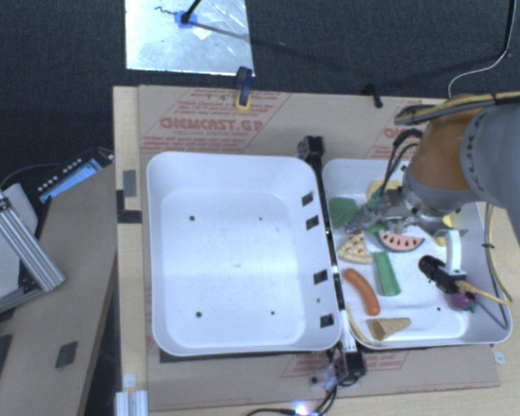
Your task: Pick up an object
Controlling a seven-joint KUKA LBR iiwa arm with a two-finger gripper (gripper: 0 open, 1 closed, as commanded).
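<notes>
- Low in the right bin [481,323], the gripper [369,217] sits; its grip cannot be told.
- Just beside it lie a watermelon slice [401,240], pizza wedge [356,250] and green leaf [343,210].
- Farther below: sausage [362,291], green stick [386,272].

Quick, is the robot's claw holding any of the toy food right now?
Gripper: down in the right bin among the toy food; open or closed cannot be told, and no item shows between its fingers.

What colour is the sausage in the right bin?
The sausage is orange-red; the camera view shows it clearly, lying near the right bin's left wall.
</notes>
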